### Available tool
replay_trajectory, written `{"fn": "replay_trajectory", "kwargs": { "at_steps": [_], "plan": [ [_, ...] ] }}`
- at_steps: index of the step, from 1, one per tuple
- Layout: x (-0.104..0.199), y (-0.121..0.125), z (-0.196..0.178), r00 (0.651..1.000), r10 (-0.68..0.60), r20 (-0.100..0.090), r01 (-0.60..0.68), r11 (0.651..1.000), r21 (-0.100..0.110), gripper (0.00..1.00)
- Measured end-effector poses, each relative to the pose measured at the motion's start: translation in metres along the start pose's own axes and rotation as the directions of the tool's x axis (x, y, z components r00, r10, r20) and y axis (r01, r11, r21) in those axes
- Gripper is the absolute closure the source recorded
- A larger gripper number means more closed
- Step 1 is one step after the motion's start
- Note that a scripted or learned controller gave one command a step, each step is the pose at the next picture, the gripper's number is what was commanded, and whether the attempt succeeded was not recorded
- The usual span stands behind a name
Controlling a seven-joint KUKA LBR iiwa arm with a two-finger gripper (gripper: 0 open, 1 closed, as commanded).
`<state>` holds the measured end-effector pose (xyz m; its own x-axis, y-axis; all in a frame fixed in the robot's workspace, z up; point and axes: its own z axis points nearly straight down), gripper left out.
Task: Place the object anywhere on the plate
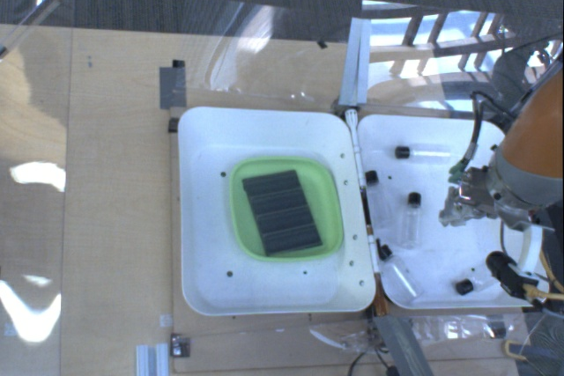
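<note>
Camera view: dark ribbed slab (281, 212) lies flat on the green plate (328, 209) in the left bin (203, 189), tilted slightly. Gripper (451, 214) hangs over the right bin (423, 273), well apart from it; its state cannot be told. The slab looks stiff, light and grippy, best pinched across its narrow width.
</note>
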<state>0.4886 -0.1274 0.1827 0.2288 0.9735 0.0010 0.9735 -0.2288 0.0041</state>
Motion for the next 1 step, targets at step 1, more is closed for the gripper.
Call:
{"fn": "replay_trajectory", "kwargs": {
  "at_steps": [1],
  "plan": [
    [0.0480, -0.0113, -0.0018, 0.997, -0.079, 0.000, 0.079, 0.997, 0.001, 1.00]
  ]
}}
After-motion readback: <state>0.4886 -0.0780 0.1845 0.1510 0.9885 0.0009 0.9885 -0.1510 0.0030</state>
